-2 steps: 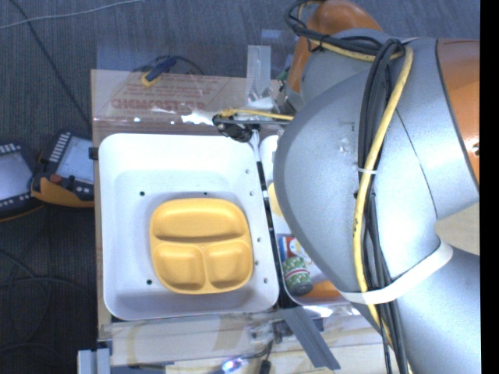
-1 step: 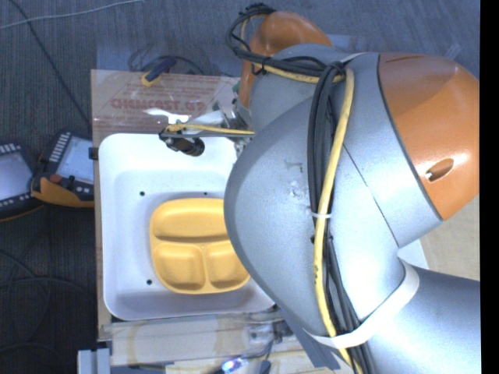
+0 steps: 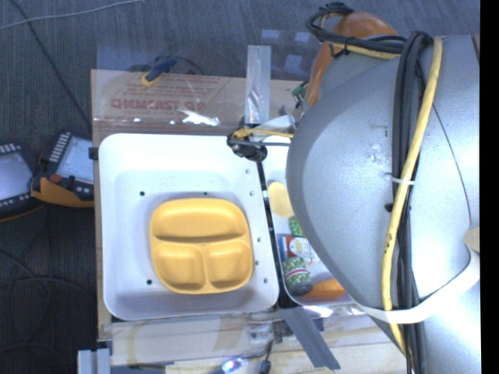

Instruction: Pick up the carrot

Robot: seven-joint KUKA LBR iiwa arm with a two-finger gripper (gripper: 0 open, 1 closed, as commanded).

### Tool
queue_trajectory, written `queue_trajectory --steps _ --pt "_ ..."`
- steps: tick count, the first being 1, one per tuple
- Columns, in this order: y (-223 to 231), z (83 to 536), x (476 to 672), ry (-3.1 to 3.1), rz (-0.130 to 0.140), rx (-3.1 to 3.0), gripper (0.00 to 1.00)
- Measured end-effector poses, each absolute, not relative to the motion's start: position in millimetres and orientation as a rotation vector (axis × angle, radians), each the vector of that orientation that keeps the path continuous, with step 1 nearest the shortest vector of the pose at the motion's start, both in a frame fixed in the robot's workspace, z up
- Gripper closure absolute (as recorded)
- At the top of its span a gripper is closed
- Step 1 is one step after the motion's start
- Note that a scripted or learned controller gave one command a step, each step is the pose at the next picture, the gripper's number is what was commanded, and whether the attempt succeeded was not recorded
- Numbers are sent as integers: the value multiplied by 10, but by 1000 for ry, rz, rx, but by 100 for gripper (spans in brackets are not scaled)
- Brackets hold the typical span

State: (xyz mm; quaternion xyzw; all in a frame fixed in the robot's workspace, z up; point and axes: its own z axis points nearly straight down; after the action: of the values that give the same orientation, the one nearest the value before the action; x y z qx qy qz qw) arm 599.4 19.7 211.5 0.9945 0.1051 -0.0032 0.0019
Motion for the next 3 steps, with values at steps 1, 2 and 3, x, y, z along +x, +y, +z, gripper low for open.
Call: queue_trajectory --steps 1,2,3 --pt "717 1817 6247 319 -10 3124 100" --pt "96 1880 6602 313 -10 3123 100" --pt "653 1824 6607 359 -7 3120 100"
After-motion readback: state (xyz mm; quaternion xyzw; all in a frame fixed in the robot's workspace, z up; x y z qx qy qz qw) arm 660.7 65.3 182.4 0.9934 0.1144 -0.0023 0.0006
